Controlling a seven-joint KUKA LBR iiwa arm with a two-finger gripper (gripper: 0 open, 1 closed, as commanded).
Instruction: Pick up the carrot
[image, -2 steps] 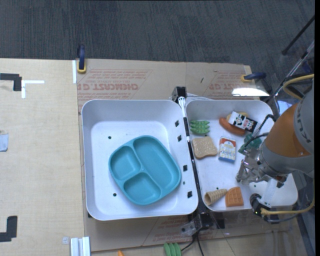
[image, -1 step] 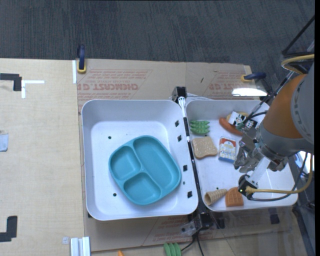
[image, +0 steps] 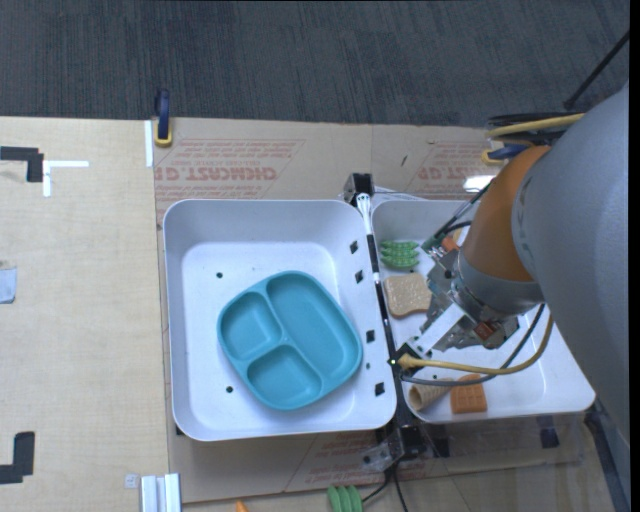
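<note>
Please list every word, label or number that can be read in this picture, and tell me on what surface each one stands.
"CHEMCAST GP": red print, seen upside down, on the brown sheet behind the left bin.
Red print on the sheet behind the right bin: partly hidden by the arm, unreadable.
Fainter red print elsewhere on the sheet: too blurred.

Was a bulky arm (image: 590, 210) with a smooth, pale grey casing, rounded like a thick cylinder. Carried a broad orange band (image: 497, 215) above the wrist, curved around the full girth. Narrowed below the band into a darker grey wrist collar (image: 495, 292). Ended in a small end effector (image: 440, 335) of white and silver parts, with dark fittings and a few orange-red spots near the mount. Had a yellow cable (image: 480, 370) looping out from under the wrist, beside thin black wires. Showed another yellow cable (image: 535, 122) and a dark line near the upper casing.
</note>
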